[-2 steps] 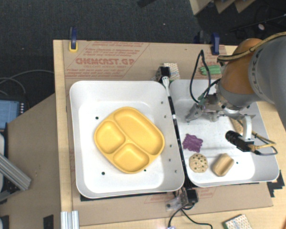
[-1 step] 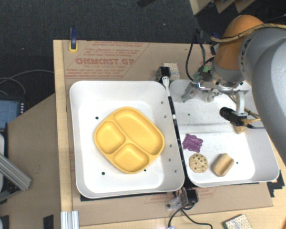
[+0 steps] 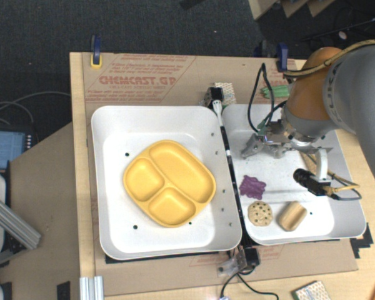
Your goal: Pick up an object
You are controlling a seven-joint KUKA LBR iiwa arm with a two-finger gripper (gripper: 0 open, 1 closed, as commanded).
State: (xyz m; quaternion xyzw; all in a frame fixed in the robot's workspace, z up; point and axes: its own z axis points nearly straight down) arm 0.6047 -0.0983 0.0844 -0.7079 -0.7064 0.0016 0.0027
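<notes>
My gripper (image 3: 263, 150) hangs low over the far part of the right bin (image 3: 344, 227), open, with nothing between its fingers. Three objects lie nearer the front of that bin: a purple lumpy piece (image 3: 252, 186), a round speckled cookie (image 3: 260, 213) and a tan bread-like roll (image 3: 292, 216). The purple piece is the closest to the gripper, a short way in front of it and not touching it. The grey arm with its orange band (image 3: 309, 92) comes in from the right, above the bin's far right corner.
A yellow three-compartment plate (image 3: 169, 181) fills the middle of the left bin (image 3: 109, 130). The wall between the two bins (image 3: 228, 161) runs just left of the gripper. Both bins rest on a cardboard sheet (image 3: 137, 74).
</notes>
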